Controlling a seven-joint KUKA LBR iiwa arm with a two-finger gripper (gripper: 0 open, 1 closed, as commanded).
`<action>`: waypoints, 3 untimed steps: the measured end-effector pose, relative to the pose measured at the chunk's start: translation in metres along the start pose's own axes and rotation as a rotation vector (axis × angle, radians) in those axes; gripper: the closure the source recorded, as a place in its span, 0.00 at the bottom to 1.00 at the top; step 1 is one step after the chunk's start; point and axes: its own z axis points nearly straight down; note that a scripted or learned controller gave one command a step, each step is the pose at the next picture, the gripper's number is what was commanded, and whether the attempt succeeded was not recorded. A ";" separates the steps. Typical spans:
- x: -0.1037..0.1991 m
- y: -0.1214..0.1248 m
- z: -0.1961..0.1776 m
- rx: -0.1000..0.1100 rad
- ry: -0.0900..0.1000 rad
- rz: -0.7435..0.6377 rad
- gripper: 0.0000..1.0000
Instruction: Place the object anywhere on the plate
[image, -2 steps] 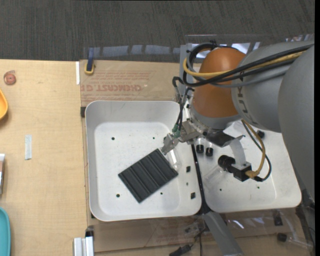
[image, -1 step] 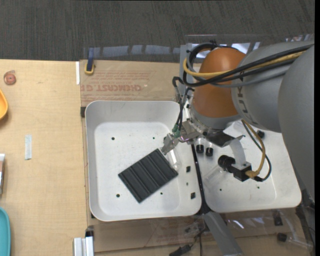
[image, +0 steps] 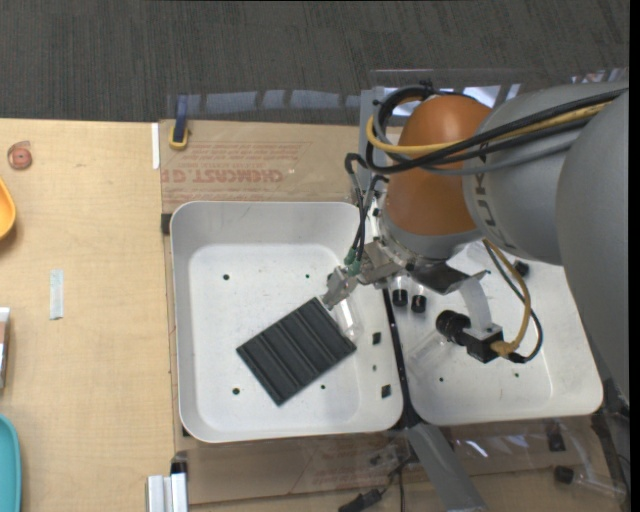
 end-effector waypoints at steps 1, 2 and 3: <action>0.000 0.000 0.000 0.000 0.000 0.000 0.00; 0.000 0.000 0.000 0.000 0.000 0.000 0.00; 0.000 0.000 0.000 0.000 0.000 0.000 0.00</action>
